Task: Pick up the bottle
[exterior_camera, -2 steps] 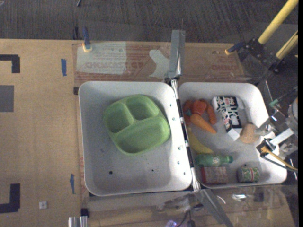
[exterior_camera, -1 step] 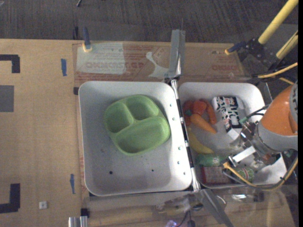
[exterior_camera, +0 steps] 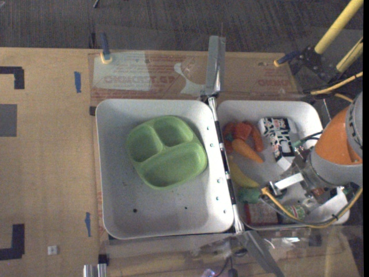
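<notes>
Looking down at a slant, two shallow white bins are seen side by side on a tan bench (exterior_camera: 46, 154). The left bin (exterior_camera: 115, 201) is taken up in its upper middle by a green divided plate (exterior_camera: 167, 152); bare white floor is left along its lower half and left edge, giving open room there. The right bin (exterior_camera: 311, 111) is crowded. An orange carrot (exterior_camera: 247, 150) lies near the shared divider, with reddish toy food (exterior_camera: 239, 130) just above it and a yellow banana-like piece (exterior_camera: 243, 179) below. A white carton with black markings (exterior_camera: 277, 134) lies in the upper middle, tilted. A green item (exterior_camera: 249, 195) and a flat reddish packet (exterior_camera: 262, 212) sit along the lower edge.

The grey arm with its orange band (exterior_camera: 340, 143) is reached in from the right and is held low over the right bin's lower right part. The gripper (exterior_camera: 291, 186) is pointed leftward, with cables looped beneath it. Whether its fingers are spread or closed cannot be told.

A small green-and-red object near the lower edge, just beneath the gripper, may be the bottle (exterior_camera: 295, 212), though this cannot be told with certainty.
</notes>
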{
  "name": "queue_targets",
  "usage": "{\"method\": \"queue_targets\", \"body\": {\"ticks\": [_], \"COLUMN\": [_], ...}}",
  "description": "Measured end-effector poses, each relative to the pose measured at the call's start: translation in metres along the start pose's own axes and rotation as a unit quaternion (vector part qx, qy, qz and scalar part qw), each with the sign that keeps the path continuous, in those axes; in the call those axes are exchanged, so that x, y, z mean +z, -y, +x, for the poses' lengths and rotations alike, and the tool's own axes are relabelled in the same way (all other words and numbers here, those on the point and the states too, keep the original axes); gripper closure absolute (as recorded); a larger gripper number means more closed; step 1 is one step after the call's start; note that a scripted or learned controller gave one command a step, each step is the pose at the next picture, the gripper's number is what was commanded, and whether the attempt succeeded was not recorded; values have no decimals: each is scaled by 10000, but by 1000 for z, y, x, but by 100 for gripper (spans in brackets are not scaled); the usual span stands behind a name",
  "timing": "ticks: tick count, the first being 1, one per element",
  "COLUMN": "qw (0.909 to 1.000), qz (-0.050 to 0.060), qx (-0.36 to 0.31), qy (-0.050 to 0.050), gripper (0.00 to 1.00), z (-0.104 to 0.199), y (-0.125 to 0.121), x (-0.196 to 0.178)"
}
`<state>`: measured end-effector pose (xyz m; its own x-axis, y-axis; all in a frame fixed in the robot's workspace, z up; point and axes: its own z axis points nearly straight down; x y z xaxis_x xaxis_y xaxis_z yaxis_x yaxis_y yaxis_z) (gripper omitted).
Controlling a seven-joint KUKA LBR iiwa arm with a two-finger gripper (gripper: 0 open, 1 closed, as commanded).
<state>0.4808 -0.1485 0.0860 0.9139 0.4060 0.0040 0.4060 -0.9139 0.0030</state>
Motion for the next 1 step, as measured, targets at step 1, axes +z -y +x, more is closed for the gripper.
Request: {"method": "queue_targets", "body": {"ticks": [1], "qw": [9994], "qz": [26], "qx": [-355], "qy": [27], "gripper": [0], "z": [-25], "y": [-54], "x": [-98]}}
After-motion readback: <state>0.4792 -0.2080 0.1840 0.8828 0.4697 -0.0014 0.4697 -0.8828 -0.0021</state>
